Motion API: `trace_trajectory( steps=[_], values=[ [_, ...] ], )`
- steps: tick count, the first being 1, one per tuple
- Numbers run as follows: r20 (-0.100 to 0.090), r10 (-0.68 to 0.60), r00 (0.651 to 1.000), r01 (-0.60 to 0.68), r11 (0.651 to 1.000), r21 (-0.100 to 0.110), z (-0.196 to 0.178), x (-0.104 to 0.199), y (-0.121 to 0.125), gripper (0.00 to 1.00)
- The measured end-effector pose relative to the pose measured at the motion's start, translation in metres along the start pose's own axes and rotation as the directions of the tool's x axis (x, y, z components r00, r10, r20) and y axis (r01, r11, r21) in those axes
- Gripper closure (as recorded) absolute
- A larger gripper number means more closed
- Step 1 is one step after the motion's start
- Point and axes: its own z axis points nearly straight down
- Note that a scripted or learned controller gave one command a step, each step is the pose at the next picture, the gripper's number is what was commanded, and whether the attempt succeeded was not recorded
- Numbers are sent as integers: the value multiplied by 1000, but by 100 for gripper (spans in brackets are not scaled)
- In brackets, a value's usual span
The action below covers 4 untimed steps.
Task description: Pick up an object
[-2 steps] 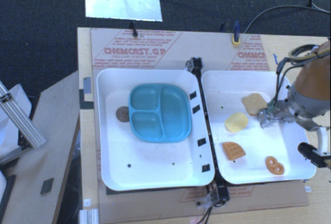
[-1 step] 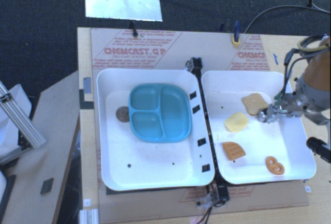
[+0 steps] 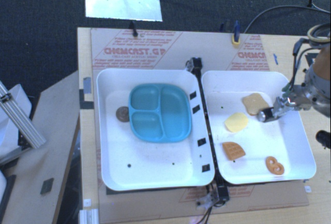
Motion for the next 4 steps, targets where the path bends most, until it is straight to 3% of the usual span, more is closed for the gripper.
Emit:
trace_trajectory(
  steps=[2, 4],
  values=[
    [-2, -3, 1000, 3, 1000, 4, 12, 101, 4, 100],
    [-2, -4, 1000, 4, 1000, 5, 3, 206, -18, 100]
  ],
)
